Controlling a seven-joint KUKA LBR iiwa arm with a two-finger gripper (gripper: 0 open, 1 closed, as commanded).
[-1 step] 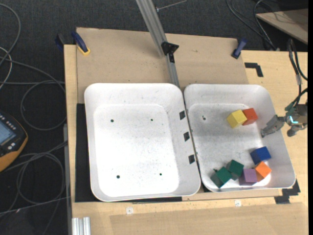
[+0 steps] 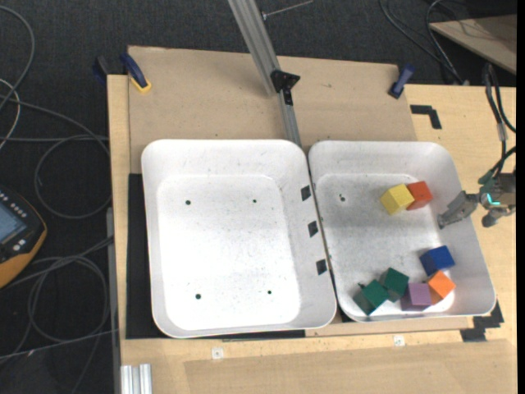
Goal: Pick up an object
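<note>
Nearest the camera, against the front wall of the shallow white right-hand bin (image 2: 459,189), a cluster of small blocks is seen: two dark green cubes (image 2: 383,289) side by side, a pale purple cube (image 2: 419,295) just right of them, and an orange cube (image 2: 441,284) touching the purple one. A blue cube (image 2: 437,258) is set just behind the orange one, close to that bin's right wall. Towards the bin's far right corner, a yellow cube (image 2: 397,198) and a red-orange cube (image 2: 419,194) are found touching each other. Between that pair and the front cluster, the bin's floor is left bare, and its left half is likewise open. The grey two-finger gripper (image 2: 456,211) is seen at the bin's right rim, level with the gap between the blue cube and the red-orange one and touching neither; whether its fingers are apart or together cannot be told. No block is seen between them. The shallow white left-hand bin (image 2: 156,171) is set directly beside the right-hand bin, their edges meeting.
</note>
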